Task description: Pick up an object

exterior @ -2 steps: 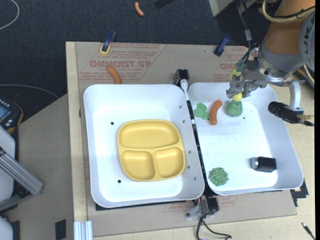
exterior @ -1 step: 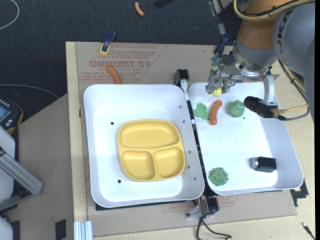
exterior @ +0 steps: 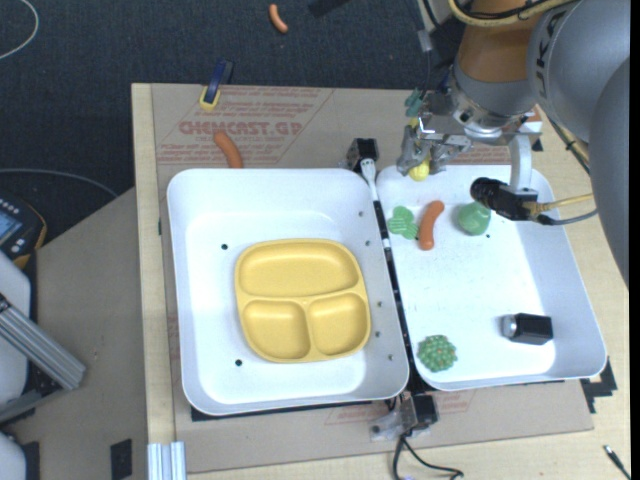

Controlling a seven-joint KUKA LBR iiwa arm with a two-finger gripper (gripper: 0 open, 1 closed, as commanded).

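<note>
Gripping looks under way at the far-left corner of the right bin, where a small yellow piece sits at the tips of the gripper; the fingers seem to stand either side of it, but whether they are clamped on it or merely around it I cannot tell from this angle.

Doing this well, I judge, means closing squarely on the yellow piece before any lift, since it is small and lies close to the bin's wall and corner; a finger catching the rim would spoil the grasp; a straight rise, no sideways drag, should keep it from slipping out.

Just beside lie a green lump and an orange sausage, touching or nearly so; further right a green ball rests by a black fitting on the arm; these are near enough that a low sweep could knock them.

Well apart, at the near side, sit a green sprig and a black block; the left bin holds a yellow tray.
</note>
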